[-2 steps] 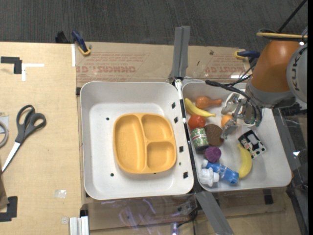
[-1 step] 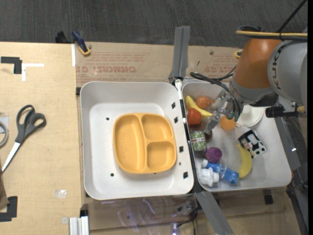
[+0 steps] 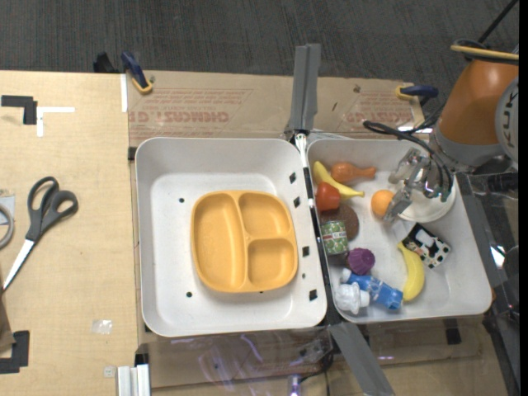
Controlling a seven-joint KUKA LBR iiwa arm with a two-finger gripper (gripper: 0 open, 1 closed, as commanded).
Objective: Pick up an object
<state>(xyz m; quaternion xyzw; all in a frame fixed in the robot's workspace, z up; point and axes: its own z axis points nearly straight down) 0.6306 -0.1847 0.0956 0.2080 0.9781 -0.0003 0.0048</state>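
My gripper (image 3: 398, 194) hangs over the upper right part of the right bin (image 3: 470, 254), with its fingers spread and nothing between them. An orange ball (image 3: 380, 202) lies just left of the fingertips. A white bowl-like object (image 3: 435, 209) sits under the wrist. Around them lie a black-and-white object (image 3: 428, 247), a banana (image 3: 412, 274), a purple object (image 3: 360, 260), a blue and white bottle (image 3: 369, 293), a green can (image 3: 334, 236), a red tomato (image 3: 327, 195), a small yellow banana (image 3: 333, 180) and an orange drumstick (image 3: 355, 172).
The left bin (image 3: 157, 246) holds a yellow divided plate (image 3: 245, 240). Scissors (image 3: 40, 217) lie on the wooden bench at the left. A grey divider bar (image 3: 304, 89) runs between the bins at the back.
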